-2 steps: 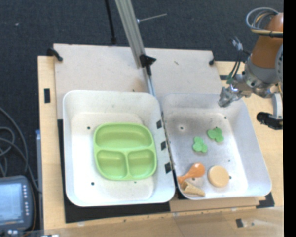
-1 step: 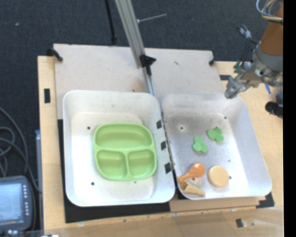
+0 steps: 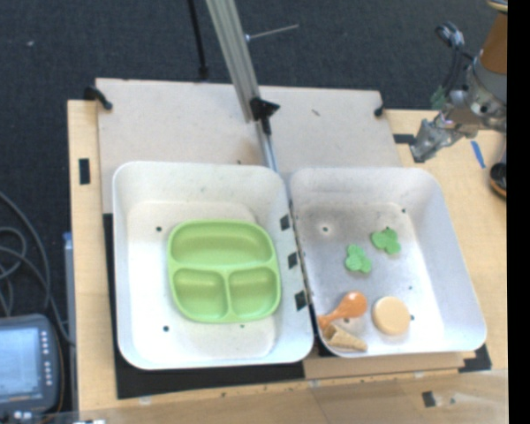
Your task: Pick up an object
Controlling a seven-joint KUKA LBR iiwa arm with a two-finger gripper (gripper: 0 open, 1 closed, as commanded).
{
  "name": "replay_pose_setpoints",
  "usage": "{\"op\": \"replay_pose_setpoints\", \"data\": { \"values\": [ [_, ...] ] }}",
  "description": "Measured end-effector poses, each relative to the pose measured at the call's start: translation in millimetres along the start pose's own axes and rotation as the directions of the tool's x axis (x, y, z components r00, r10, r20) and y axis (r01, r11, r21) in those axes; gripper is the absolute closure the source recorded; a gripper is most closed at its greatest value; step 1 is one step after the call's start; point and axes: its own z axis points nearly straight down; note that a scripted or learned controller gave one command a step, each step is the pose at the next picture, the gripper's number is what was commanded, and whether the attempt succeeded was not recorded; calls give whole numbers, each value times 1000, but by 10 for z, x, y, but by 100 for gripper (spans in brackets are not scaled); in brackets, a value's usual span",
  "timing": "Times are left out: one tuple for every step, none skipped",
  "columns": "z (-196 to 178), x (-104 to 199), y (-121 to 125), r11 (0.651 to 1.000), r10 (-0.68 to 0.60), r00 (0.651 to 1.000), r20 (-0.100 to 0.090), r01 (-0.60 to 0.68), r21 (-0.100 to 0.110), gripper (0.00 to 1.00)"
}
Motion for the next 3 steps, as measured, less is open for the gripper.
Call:
{"op": "replay_pose_setpoints", "data": {
  "values": [
    [-58, 431, -139, 1000, 0, 1000, -2, 0, 6, 100],
    [-99, 858, -287, 1000, 0, 1000, -3, 0, 6, 100],
    [-138, 1378, -540, 1000, -1, 1000, -4, 1, 6, 100]
  ]
}}
